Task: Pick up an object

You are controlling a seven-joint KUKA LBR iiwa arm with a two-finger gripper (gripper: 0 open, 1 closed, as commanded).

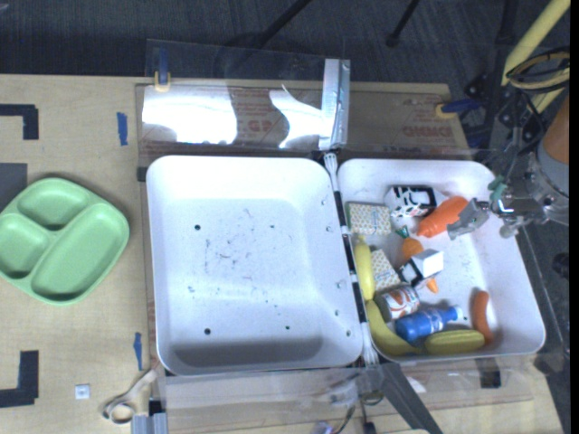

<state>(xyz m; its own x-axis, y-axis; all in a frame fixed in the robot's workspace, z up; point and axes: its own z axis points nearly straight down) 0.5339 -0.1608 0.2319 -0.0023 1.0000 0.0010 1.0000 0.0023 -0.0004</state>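
Note:
The right bin (517,277) holds a jumble of small objects. An orange carrot toy (441,218) lies near its top right, next to a black-and-white figure (412,197). Below them are a white box (426,263), a yellow banana (364,270), a blue bottle (427,324), a small can (398,302), a yellow-green piece (456,340) and a red sausage shape (480,311). My gripper (482,212) hovers at the bin's upper right edge, just right of the carrot. Nothing is seen held in it.
The left bin (240,251) sits beside the right one, a raised divider (344,242) between them. A green divided plate (60,239) lies on the bench at far left. A clear plastic sheet (240,107) stands behind the bins. Cables and stands crowd the upper right.

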